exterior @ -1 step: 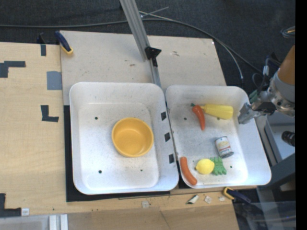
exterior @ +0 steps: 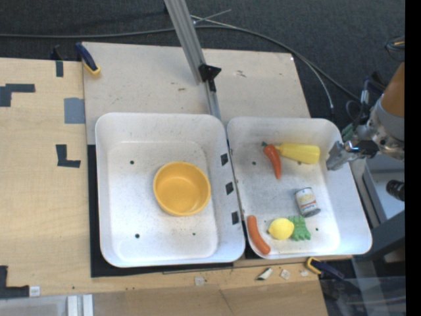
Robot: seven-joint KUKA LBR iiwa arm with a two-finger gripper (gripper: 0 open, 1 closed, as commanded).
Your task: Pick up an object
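Camera view: a small silver can (exterior: 306, 201) with a dark label stands in the right bin (exterior: 348, 203); the gripper (exterior: 337, 155) hovers at the rim, jaws' state impossible to tell.

A robot lab or test workshop: a plywood surface (exterior: 39, 176) marked with tape patches, two white bins (exterior: 112, 130) set side by side, a metal pole (exterior: 187, 35) rising from a bracket, loose cables (exterior: 283, 45) on dark carpet, and toy food (exterior: 299, 153) as props.
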